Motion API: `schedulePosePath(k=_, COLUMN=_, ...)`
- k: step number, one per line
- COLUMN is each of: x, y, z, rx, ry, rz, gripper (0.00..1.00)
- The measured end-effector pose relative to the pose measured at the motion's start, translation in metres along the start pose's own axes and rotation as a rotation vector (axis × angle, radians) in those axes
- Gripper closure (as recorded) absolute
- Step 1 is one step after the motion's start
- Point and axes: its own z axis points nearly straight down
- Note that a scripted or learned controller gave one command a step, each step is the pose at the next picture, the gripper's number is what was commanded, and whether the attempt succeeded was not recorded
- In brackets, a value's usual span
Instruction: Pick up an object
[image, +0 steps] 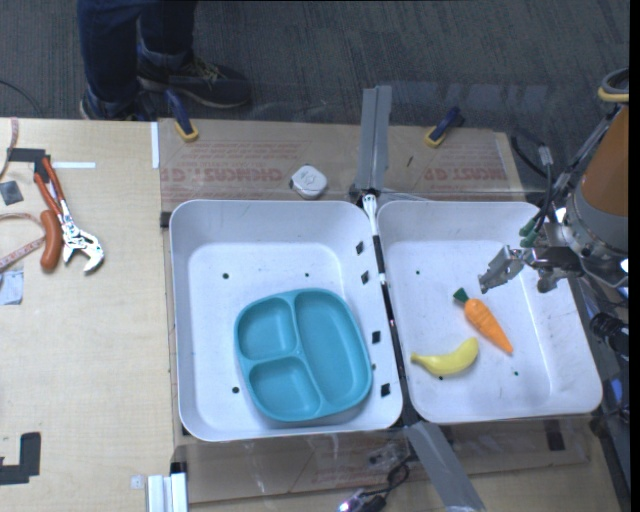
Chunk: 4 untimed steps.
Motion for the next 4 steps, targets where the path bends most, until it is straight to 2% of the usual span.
schedulePosePath(k=1, x=-0.034, y=-0.031, z=0.156, rx=-0.019, ry=0.0, rz=-0.094, gripper=0.0)
schedulePosePath(k=2, x=0.011, y=-0.036, z=0.169, rx=-0.001, ry=0.001, rz=-0.333, gripper=0.0)
schedulePosePath(k=3, x=-0.055, y=0.043, z=0.114, rx=-0.003, ry=-0.001, rz=-0.287, gripper=0.0)
schedulePosePath(k=4, x=0.004, y=0.083, z=0.169, rx=-0.002, ry=0.0, rz=-0.32, gripper=0.0)
